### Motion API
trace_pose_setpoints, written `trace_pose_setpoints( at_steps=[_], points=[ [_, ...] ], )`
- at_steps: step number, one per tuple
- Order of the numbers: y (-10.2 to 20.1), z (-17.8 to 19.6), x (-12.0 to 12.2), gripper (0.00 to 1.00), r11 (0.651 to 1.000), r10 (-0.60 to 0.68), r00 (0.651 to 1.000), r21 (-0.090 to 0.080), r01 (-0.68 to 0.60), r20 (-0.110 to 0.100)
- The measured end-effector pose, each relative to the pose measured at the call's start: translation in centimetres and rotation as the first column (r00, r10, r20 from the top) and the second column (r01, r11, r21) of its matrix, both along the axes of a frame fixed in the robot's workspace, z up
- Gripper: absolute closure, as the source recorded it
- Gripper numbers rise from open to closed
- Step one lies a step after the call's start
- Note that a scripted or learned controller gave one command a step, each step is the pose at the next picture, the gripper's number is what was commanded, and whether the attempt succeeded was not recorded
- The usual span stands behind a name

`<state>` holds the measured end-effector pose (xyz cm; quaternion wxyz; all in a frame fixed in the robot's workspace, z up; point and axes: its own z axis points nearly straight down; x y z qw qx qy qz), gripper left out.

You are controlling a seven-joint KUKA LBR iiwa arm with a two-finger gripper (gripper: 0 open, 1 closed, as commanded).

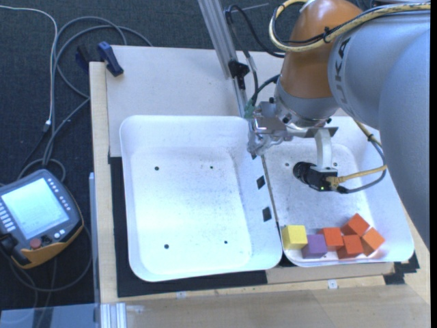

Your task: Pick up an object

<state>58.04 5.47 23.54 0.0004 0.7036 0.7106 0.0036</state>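
Blocks (336, 238) in left-right row

The grey arm (389, 80) enters from the right edge and fills the upper right of the frame, sweeping leftward. Its orange band (314, 39) sits at upper centre-right, above the wrist. Below it, the gripper (261, 142) points down near the middle of the frame, slightly right of centre, a black cable looping beside it.

Bench (171, 80) w/ 2 white bins (184, 197).
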Motion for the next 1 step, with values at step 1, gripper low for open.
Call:
trace_pose_setpoints(
  at_steps=[1],
  points=[
    [-0.61,-0.16,-0.15,0.0,1.0,-0.008,1.0,-0.005,0.008,-0.007]
  ],
)
